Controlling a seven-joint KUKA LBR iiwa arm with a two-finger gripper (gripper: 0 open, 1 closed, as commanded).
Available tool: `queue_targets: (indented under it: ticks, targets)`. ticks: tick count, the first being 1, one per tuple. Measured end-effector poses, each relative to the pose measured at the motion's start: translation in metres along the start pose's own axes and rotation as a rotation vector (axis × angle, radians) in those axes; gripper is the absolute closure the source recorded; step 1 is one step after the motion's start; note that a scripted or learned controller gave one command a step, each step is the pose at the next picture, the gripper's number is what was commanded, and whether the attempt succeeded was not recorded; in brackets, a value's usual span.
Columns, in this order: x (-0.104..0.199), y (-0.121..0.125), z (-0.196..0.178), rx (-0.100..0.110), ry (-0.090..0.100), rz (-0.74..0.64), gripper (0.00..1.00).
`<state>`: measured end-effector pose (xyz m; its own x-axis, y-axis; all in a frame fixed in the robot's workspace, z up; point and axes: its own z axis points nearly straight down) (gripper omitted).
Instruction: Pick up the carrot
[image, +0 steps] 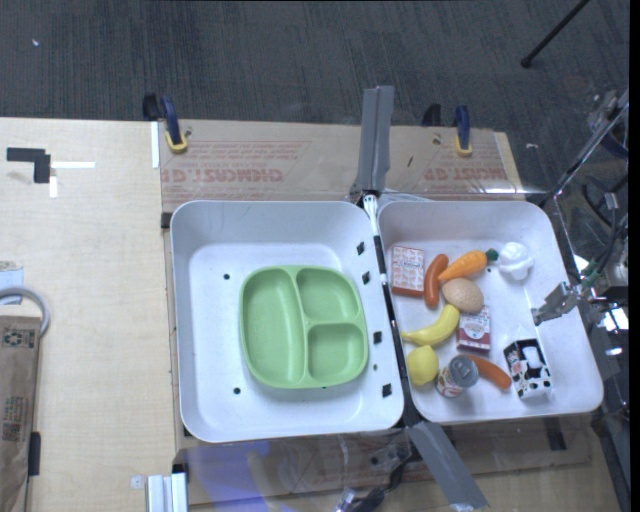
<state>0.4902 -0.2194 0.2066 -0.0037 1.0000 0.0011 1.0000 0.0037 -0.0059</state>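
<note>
Orange against the white plastic, the carrot (464, 266) lies near the back of the right bin (572, 398), its green top pointing toward a white lump (514, 259) in the far corner. Its tapered end touches a red sausage (435, 279), and a tan egg-shaped piece (463, 294) sits just beside it on the near side. A second orange piece (491, 372) lies toward the front, next to a can (460, 373), so I must not mistake that one for my target.

My gripper (556, 302) hangs at the right edge of that bin, well apart from the carrot and carrying nothing; whether it is spread or closed I cannot tell from this slant. I judge the approach step has barely begun.

Next I need to travel left and toward the back wall, line up across the carrot's thick middle, then descend. Crowding is the risk: sausage and egg leave little room. The left bin (200, 400), with its green divided plate (268, 330), plays no part.
</note>
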Motion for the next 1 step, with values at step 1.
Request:
queue_targets:
  ticks: [1]
  targets:
    - [0.0981,0.0319,0.0842,0.000,0.000,-0.169,0.00]
